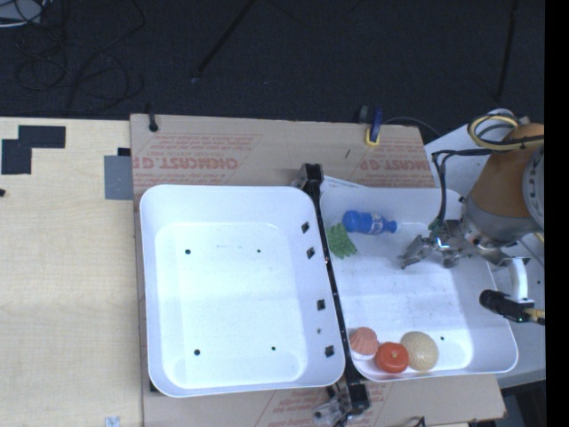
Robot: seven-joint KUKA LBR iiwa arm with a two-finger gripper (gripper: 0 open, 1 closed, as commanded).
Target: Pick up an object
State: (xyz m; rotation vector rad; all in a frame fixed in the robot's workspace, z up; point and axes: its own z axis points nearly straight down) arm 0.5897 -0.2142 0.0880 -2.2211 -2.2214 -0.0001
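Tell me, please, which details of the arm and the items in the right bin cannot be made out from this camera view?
- Arm: cut off by the right edge; its base is out of frame.
- Gripper: small and blurred over the right bin.
- Green item: too blurred to identify.
- Blue bottle: label too small to read.
- Peach item, red ball, cream ball: crowded together, so contact is unclear.

A robotics lab: white bins (151, 238) on a cardboard-covered bench (267, 154).

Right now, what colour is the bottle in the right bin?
Blue; the bottle lies on its side near the bin's far edge, clearest in the camera view.
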